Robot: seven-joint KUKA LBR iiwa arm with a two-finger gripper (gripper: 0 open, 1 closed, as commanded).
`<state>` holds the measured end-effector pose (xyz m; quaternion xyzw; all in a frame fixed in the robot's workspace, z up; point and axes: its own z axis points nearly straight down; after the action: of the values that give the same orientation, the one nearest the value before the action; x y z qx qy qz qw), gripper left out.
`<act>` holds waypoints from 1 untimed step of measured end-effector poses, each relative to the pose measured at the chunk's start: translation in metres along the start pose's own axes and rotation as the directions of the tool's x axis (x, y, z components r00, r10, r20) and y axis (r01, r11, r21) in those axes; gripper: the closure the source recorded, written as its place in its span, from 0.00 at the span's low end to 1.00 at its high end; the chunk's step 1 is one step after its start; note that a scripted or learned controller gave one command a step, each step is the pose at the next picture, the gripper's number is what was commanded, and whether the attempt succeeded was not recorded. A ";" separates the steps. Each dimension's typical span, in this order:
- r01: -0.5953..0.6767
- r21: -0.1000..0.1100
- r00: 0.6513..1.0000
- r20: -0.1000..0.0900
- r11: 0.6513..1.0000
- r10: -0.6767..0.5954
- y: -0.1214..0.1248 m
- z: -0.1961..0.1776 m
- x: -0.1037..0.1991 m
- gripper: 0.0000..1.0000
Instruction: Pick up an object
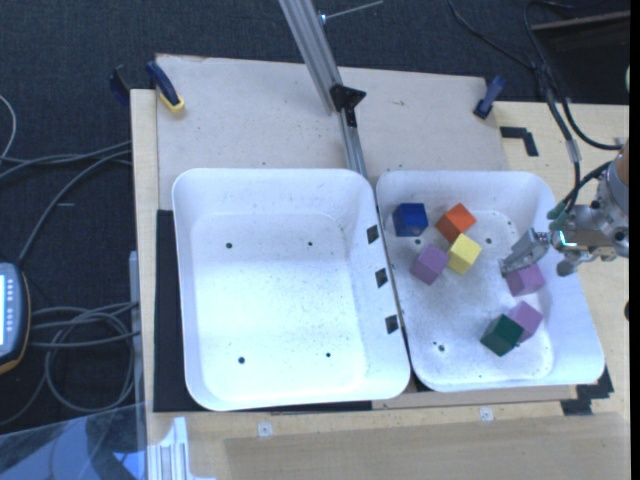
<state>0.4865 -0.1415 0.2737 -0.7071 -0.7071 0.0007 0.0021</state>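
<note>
The gripper [535,248] hangs just above a purple cube [525,279], slightly to its right, and I cannot tell whether it grips anything

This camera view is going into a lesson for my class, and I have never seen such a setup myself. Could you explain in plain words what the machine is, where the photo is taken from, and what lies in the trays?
One fixed camera looks down at a slant on a bench. Two shallow white bins sit side by side: the left bin and the right bin. A robot arm reaches in from the right edge; its grasping end, the claw, hangs over the right bin, just above a purple block. I cannot tell whether it grips anything. The right bin also holds a blue block, an orange block, a yellow block, another purple one, and a green block touching a third purple one. Cables lie on the dark floor around the bench.
</note>
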 end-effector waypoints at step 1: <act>0.001 -0.005 1.000 0.001 1.000 -0.001 0.001 -0.002 0.000 0.00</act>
<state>0.4871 -0.1415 0.2754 -0.7068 -0.7074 -0.0005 0.0000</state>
